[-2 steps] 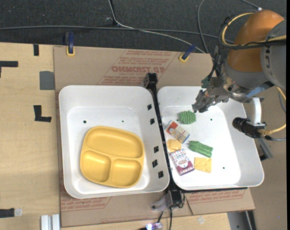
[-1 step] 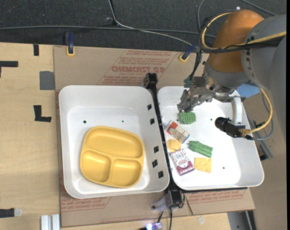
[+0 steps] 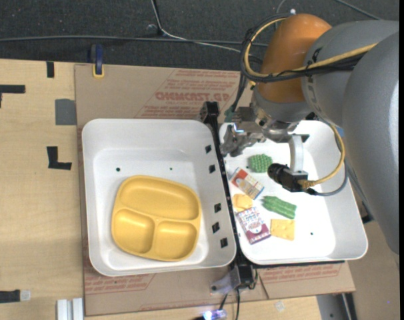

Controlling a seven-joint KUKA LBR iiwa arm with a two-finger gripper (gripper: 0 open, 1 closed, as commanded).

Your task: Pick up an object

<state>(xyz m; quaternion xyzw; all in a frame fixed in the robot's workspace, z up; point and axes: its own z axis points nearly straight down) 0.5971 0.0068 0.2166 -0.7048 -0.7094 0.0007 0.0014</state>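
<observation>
Bench (image 3: pixel 29 179) — hand (image 3: pixel 237 139) low over right bin (image 3: pixel 335 239).

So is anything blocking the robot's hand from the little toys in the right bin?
Nothing visible is. The end effector hangs over the far left corner of the right bin. The small green piece lies just beside it, and the red and white packet and other small items lie uncovered on the bin floor nearer the camera.

My arm (image 3: pixel 362 65): smooth grey casing with a rounded orange band (image 3: pixel 289 52) above the jaws. Yellow and black cables (image 3: pixel 325 175) loop beside them; silver metal wrist hardware (image 3: pixel 255 129) sits just above.
</observation>
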